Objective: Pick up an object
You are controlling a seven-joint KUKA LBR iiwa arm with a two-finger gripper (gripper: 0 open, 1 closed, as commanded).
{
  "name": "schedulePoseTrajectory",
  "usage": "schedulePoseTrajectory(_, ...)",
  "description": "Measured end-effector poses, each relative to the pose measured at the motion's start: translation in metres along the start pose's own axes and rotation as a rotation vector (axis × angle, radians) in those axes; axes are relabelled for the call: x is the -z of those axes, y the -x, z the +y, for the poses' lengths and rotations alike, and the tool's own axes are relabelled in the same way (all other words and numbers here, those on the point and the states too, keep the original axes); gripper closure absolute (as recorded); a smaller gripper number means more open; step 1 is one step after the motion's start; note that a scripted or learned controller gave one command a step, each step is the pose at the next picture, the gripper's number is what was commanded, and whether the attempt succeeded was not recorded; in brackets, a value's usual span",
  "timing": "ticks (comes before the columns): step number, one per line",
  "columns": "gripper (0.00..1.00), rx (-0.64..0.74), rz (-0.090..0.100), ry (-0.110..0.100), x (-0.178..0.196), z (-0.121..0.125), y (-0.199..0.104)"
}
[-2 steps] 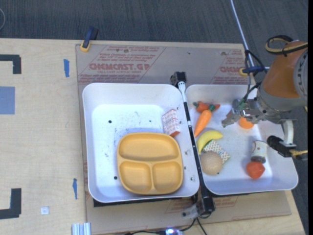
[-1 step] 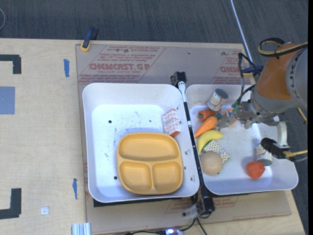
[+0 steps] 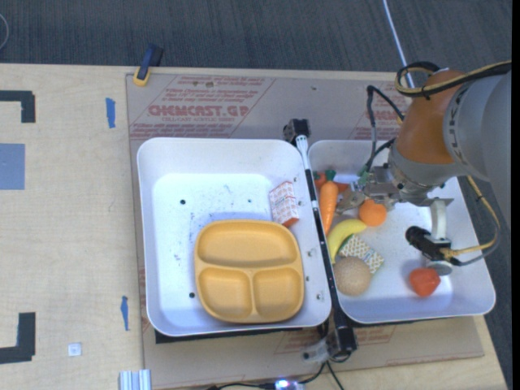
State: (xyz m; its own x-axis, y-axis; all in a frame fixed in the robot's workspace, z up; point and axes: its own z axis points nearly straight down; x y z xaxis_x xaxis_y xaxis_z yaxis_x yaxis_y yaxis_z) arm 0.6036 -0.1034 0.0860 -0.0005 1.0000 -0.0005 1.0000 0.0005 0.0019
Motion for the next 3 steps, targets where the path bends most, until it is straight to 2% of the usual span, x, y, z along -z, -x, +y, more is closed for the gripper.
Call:
schedulePoseTrajectory(1, 1.0, 0.0, -0.001, 0.005, 0.011, 0.001, 0.0)
schedulePoseTrajectory(2, 0.0, 0.0, -0.001, 0.004, 0.011, 0.001, 0.0)
schedulePoseTrajectory(3, 0.0, -0.004, -0.005, 0.004, 0.001, -0.013, -0.008)
